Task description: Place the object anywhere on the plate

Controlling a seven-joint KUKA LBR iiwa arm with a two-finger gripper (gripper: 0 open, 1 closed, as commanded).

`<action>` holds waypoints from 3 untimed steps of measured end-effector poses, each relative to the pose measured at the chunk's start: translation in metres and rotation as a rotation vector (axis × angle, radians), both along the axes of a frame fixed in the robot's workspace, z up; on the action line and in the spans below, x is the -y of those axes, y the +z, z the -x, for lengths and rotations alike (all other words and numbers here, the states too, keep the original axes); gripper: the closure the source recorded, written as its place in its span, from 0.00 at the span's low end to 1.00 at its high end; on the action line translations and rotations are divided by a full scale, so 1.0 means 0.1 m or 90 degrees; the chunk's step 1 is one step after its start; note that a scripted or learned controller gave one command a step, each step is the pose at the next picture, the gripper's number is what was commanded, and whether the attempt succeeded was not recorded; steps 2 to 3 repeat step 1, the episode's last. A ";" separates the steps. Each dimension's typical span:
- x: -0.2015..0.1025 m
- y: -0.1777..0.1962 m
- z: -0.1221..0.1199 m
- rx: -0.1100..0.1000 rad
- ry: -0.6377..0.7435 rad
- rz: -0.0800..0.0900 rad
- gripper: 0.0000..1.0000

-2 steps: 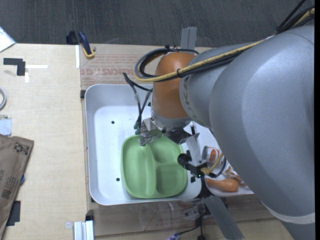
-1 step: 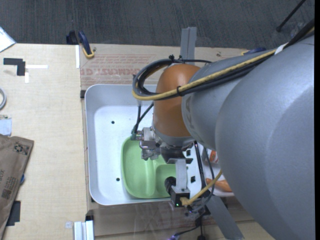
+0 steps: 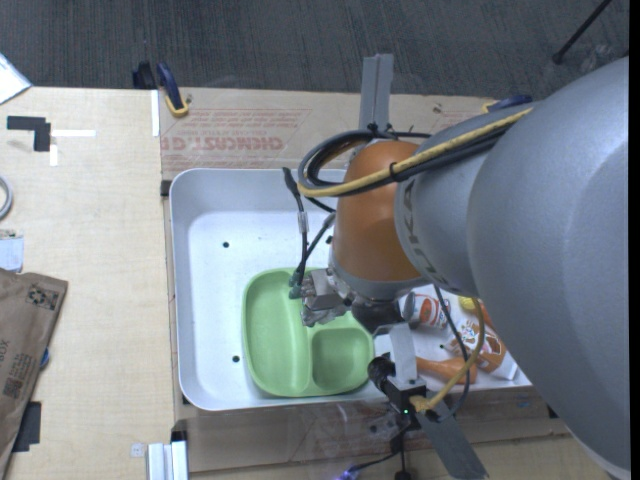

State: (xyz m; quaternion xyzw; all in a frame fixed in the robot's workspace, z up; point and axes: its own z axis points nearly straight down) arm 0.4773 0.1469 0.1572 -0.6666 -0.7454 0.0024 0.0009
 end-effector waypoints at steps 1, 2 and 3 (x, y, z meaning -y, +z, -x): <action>0.45 0.21 -0.01 0.001 0.377 -0.002 1.00; 0.45 0.21 -0.01 0.001 0.377 -0.002 1.00; 0.45 0.21 -0.01 0.001 0.377 -0.002 1.00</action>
